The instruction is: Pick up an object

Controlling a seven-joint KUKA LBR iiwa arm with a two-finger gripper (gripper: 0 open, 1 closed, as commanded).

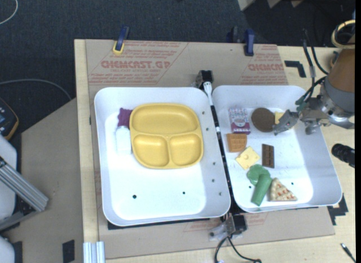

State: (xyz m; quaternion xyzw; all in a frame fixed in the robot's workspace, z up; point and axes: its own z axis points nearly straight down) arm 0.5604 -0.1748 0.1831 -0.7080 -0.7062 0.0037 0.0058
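My gripper (295, 125) hangs over the upper right part of the right bin (316, 191), open, with nothing between its fingers. Its left finger (284, 122) is just right of a small yellow piece (278, 116) and a round brown cookie (262, 119). Also in this bin lie a pink packet (239, 119), a tan cracker (236, 141), a yellow cheese slice (247, 158), a brown chocolate bar (268, 156), a green toy vegetable (259, 182) and a pizza slice (280, 191).
The left bin (158, 200) holds a yellow divided plate (166, 134), with a purple item (124, 116) and a white bottle (122, 140) at its left side. Clamps and cables sit along the bench's edges.
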